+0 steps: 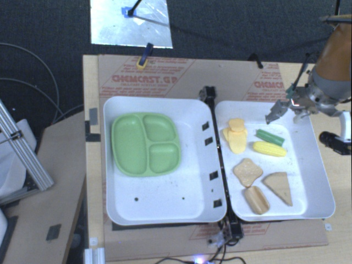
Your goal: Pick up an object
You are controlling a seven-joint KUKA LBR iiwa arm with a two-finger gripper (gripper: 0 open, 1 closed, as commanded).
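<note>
The right bin point(317, 169) holds several toy foods. There are yellow cheese pieces point(236, 136), a green bean point(270, 137), a yellow corn cob point(269, 149), a slice of toast point(248, 171), a hot dog bun point(256, 199) and a tan wedge point(279, 187). My gripper point(286, 116) hovers over the bin's far right corner, just above and behind the green bean. Its two fingers are spread open with nothing between them.
In the left bin point(165, 199) lies a green divided plate point(146, 143). A black clip strip point(215, 153) joins the two bins. A shiny sheet point(131, 14) and a blue-and-yellow clamp point(145, 55) lie beyond the bins. A black part point(334, 142) sticks in at the right.
</note>
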